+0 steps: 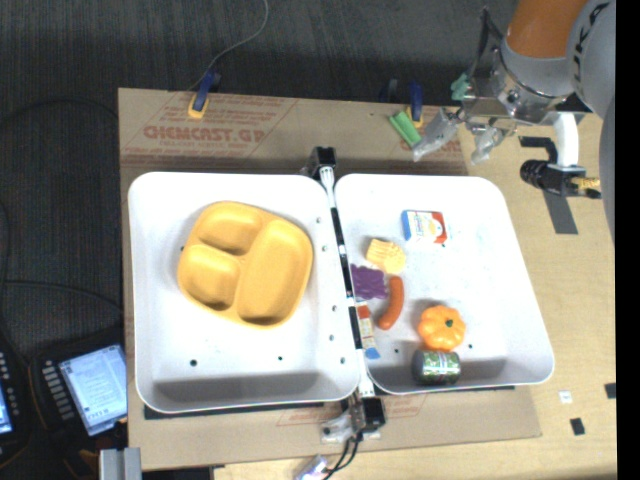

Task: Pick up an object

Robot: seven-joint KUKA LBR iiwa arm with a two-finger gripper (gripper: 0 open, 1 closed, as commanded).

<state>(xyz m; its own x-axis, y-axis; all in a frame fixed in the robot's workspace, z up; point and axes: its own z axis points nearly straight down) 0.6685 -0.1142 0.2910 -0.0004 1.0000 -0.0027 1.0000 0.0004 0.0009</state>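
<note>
- My end effector [458, 140] hangs open and empty beyond the right white bin's [500, 218] far rim.
- A small orange plastic pumpkin [441, 326] sits near that bin's front.

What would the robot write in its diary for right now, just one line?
hand: open, above the right bin's far edge | holding: nothing | pumpkin, hot dog, can: in bin | yellow tray: left bin

Even, fairly bright light falls from overhead. The white bins [150, 268] are close to washed out, with soft grey shading along their near inner walls. The yellow tray [245, 263] shows gentle sheen, no hard glare. The picture is slightly soft and grainy; the dark floor [60, 48] at far left stays dim.
</note>
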